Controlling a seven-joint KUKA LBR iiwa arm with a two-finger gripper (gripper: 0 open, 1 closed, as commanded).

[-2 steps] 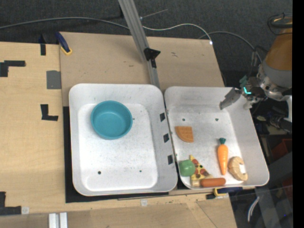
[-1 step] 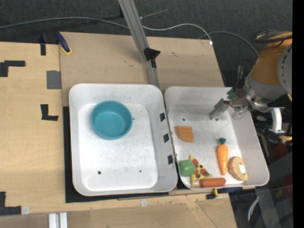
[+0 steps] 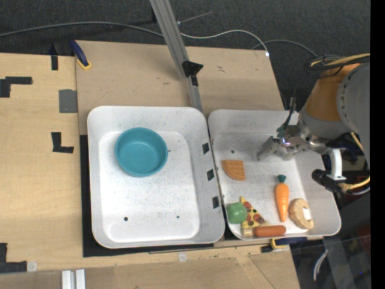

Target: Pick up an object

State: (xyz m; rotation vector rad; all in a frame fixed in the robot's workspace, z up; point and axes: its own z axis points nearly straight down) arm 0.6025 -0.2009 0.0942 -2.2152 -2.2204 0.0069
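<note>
Two shallow white bins sit side by side on the bench: the left bin (image 3: 108, 221) holds one teal bowl (image 3: 141, 152) toward its far left, and the right bin (image 3: 240, 122) holds the toy food. No brand, label or legible writing can be made out on any item. Counted in the right bin: one orange wedge (image 3: 234, 170) left of centre; one carrot (image 3: 282, 201) with a green top, lying near-to-far; one bread-like piece (image 3: 300, 213) just right of the carrot; one green round piece (image 3: 236, 212), one small multicoloured piece (image 3: 251, 215) beside it, and one red sausage (image 3: 269, 231) along the near wall. The gripper (image 3: 272, 149) hangs over the far middle of the right bin, apart from every item; whether its fingers are spread or closed cannot be told. One grey pole (image 3: 171, 38) crosses the far bench, ending near the bins' shared far edge.
</note>
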